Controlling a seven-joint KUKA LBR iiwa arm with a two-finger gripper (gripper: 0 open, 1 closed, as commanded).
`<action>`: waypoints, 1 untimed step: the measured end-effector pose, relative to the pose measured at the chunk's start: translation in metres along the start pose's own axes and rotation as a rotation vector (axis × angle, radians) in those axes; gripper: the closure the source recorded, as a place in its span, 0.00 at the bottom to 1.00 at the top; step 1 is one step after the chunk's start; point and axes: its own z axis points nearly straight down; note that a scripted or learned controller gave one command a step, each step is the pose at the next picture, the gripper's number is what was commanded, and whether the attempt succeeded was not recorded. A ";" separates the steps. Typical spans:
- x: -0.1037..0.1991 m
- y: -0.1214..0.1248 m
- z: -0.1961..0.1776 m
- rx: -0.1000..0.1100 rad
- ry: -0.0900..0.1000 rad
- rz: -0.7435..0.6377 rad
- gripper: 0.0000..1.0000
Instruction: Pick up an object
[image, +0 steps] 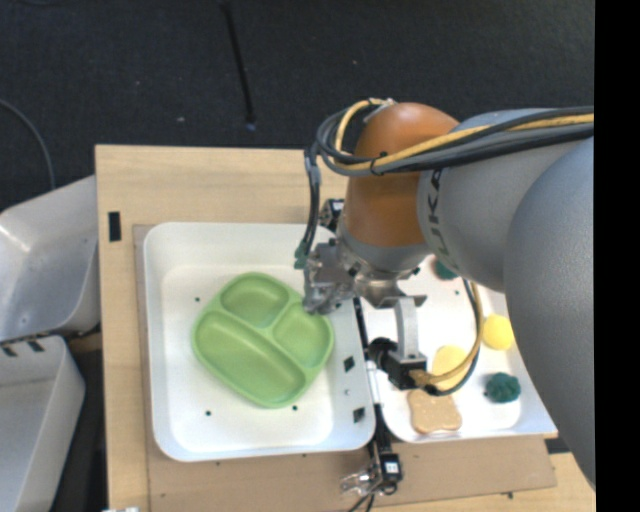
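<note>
On the wooden bench (200, 175), two shallow white bins are set side by side. The left bin (170, 420) is taken as the landmark. Within it, toward its right half, a green divided plate (262, 340) is laid flat, with three compartments showing; its right edge is close to the bin's right wall.

Above the right wall of the left bin, the grey arm (520, 220) with its orange band (395, 165) is seen, reaching in from the right, with yellow and black cables looped over the band. The gripper (318, 290) is placed just over the upper right rim of the green plate, at the right edge of the left bin. Whether it is spread or clenched cannot be told, and nothing can be seen held in it.

Right of the left bin, the right bin (520, 425) is partly covered by the arm. Along its near side, a tan bread-shaped piece (434, 412) is seen nearest the left bin, a dark green lump (502, 386) farther right, and a yellow object (497, 331) beyond those, close under the arm.
</note>
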 end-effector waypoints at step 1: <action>-0.002 0.000 -0.001 -0.001 0.000 0.003 0.00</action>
